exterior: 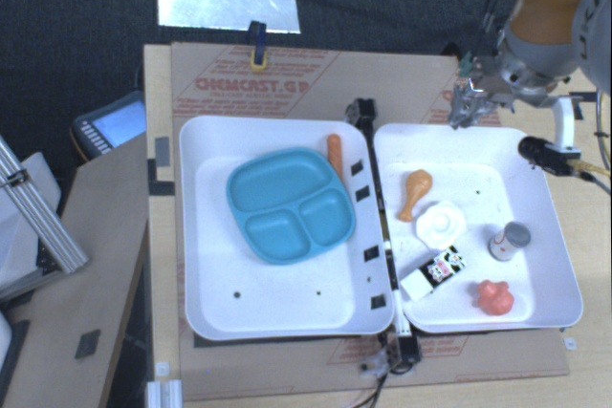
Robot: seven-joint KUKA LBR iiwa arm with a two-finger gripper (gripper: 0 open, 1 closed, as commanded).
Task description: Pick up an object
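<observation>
- Drumstick [416,193]: of all the loose things, this toy lies closest to the end effector [469,110]. It is on the floor of the right bin [478,177], ahead of the end effector and a little to its left in the camera view.
- The end effector hangs over the far rim of that bin. Whether it is wide or narrow cannot be told from this slant, and nothing is seen in it.
- A straight drop from there would likely strike the rim or bare floor, not an object, so it probably has to travel inward first.
- The drumstick tapers and is rounded. A close across the thin end could squeeze it out sideways.
- A fried egg [440,225] lies just beyond the drumstick from the end effector, nearly touching it. It looks flat, so a grasp may scrape over it or shove both pieces together.
- Farther off are a small can [509,241], a black-and-white carton [435,270] and a red toy [494,298]. The can, standing upright, may tip or roll if hit off-centre. The carton sits by the inner wall, which leaves little room on that side.
- Well to the left of the end effector, in the left bin [210,205], a carrot [334,153] rests against a blue plate [290,217]. The plate's rim could block a clean close there.
</observation>
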